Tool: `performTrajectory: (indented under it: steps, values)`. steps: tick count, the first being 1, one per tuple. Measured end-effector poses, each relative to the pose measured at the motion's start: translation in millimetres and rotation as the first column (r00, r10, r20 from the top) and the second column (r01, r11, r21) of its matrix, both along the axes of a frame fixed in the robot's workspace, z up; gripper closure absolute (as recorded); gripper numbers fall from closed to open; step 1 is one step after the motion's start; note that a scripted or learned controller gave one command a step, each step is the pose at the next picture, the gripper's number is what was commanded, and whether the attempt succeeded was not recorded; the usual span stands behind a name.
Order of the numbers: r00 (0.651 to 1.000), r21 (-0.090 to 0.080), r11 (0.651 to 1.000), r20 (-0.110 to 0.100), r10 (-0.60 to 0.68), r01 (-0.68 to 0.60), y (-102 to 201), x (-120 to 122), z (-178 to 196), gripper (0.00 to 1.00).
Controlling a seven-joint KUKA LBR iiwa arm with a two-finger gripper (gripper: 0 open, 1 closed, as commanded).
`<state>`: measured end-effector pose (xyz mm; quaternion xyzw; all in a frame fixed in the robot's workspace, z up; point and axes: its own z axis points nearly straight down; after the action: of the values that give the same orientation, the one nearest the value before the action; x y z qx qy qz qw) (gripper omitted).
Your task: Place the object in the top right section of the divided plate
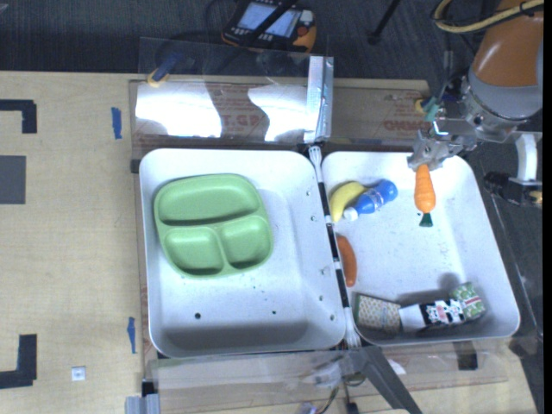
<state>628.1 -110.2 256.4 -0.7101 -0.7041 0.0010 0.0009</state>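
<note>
A carrot [423, 188] is seen hanging from the pincer [429, 157], clenched on its upper end, at about two o'clock over the right bin [492, 257]. The lift appears done. The carry to the left bin [285, 309] is judged to remain, as is the release into the top right section of the divided plate [213, 222], at nine o'clock from the carrot.

Banana [343, 198], blue bottle [376, 197], sausage [348, 260]
</note>
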Motion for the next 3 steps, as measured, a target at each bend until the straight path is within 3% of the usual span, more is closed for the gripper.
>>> performTrajectory:
  steps: [1, 2, 3]
  values:
    - [0.998, 0.001, 0.998, 0.0, 0.07, -0.07, -10.6, 20.0, -66.9, 1.0]
    - [0.963, -0.001, 0.963, 0.001, -0.269, 0.269, 3.2, -43.2, 15.9, 1.0]
    - [0.846, -0.002, 0.846, -0.002, -0.533, 0.533, 5.3, -65.4, 26.9, 1.0]
